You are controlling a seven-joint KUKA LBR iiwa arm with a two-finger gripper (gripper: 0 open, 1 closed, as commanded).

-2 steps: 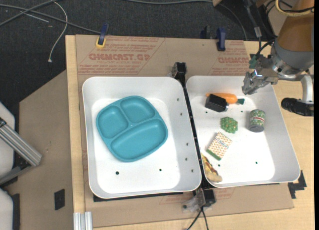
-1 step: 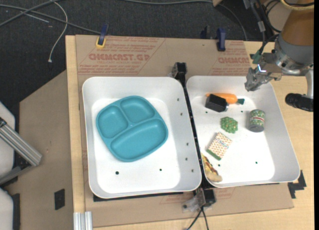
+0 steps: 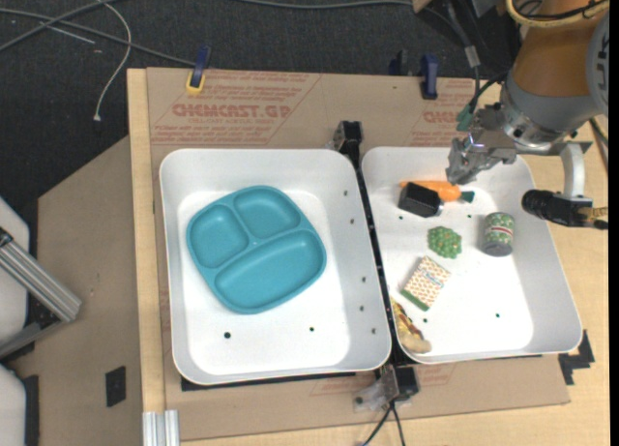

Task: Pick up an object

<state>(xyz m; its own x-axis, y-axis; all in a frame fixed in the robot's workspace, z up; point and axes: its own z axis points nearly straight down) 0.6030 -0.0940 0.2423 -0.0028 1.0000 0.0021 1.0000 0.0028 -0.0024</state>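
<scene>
A robot arm hangs over the right-hand bin (image 3: 542, 333), its claw (image 3: 467, 165) poised above a cluttered corner

The claw sits low over the far side of the bin, just above an orange carrot-shaped toy (image 3: 446, 190) lying flat beside a black block (image 3: 420, 199), likely the nearest target; whether its fingers are spread or closed cannot be told, and nothing is seen between them. The toy's long axis runs roughly left to right, its teal end pointing right. Near it lie a green bumpy ball (image 3: 444, 241), a small patterned can (image 3: 498, 232) and a patterned packet (image 3: 427, 282). A teal divided plate (image 3: 255, 247) lies in the left bin (image 3: 184, 338)
</scene>
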